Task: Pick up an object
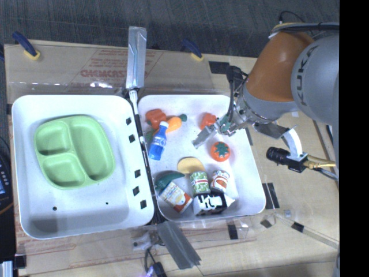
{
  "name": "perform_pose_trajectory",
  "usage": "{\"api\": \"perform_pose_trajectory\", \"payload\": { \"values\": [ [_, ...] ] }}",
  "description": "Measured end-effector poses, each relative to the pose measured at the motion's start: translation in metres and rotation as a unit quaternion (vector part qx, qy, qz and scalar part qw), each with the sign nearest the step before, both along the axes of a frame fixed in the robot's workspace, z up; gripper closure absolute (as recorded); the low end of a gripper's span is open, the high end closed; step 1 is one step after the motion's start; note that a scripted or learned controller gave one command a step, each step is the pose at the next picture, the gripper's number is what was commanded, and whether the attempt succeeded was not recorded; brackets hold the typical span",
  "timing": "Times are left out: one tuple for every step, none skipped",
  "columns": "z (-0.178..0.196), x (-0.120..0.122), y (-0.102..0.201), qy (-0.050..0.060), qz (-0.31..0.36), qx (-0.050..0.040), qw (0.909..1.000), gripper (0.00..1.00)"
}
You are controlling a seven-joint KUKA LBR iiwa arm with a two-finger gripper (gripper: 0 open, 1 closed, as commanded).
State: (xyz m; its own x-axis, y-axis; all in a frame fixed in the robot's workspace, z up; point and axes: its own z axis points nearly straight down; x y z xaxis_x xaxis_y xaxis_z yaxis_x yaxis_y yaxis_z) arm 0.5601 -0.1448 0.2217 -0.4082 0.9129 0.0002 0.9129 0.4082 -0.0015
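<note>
The arm point(300, 74) reaches over the right bin point(253, 180); beside that bin, the left bin point(23, 212) holds a green tray point(72, 150). Nothing looks lifted yet, so the pick is still to do. The gripper point(209, 133) hangs low inside the right bin, its grip impossible to tell. Just beside it sits a tomato point(219, 150), small, round, red with a green top.

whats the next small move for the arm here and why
Probably lower the hand onto the tomato-like toy just below it. The hand hangs over the right bin with nothing seen between its fingers, and that toy lies apart from the clutter.
</note>
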Motion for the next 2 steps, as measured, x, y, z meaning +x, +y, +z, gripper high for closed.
{"api": "perform_pose_trajectory", "payload": {
  "values": [
    [-0.031, -0.017, 0.109, 0.001, 0.014, 0.0005, 0.9999, 0.0],
    [-0.03, 0.0, 0.064, -0.001, 0.138, -0.0004, 0.9905, 0.0]
  ]
}}
